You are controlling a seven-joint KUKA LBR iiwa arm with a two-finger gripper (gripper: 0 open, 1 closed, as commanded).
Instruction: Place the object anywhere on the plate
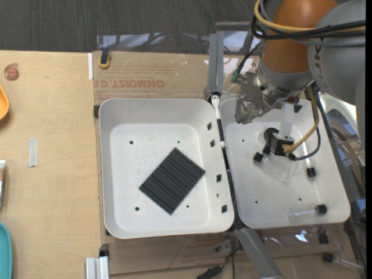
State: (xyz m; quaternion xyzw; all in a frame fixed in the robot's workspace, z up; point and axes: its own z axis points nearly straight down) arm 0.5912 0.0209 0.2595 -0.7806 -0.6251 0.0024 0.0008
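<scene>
The arm [343, 39] reached in over the right bin [256, 196], its orange band high above the bin's far edge. The gripper [243, 114] hung at the far left corner of that bin, close to the wall shared with the left bin [125, 156]. Whether the gripper was apart or together could not be told from this angle, and nothing could be seen held in it.

The plate [172, 180] - a dark, ribbed rectangle - lay flat on the floor of the left bin, down and to the left of the gripper and well apart from it, across the dividing wall. It was turned at a slant to the bin's sides, and its top was bare.

A clear tube [305, 212] with a dark end lay on its side in the right bin, far from the gripper on the opposite side - toward the near right corner, close to the rim. It looked like the task's thing, though that could not be told for certain. A small dark-tipped bit [311, 171] sat between the gripper and the tube, nearer the tube, by the bin's right wall.

Both bins rested on a sheet of cardboard [151, 77] whose printed lettering showed beyond the left bin, up and to the left of the gripper.
</scene>
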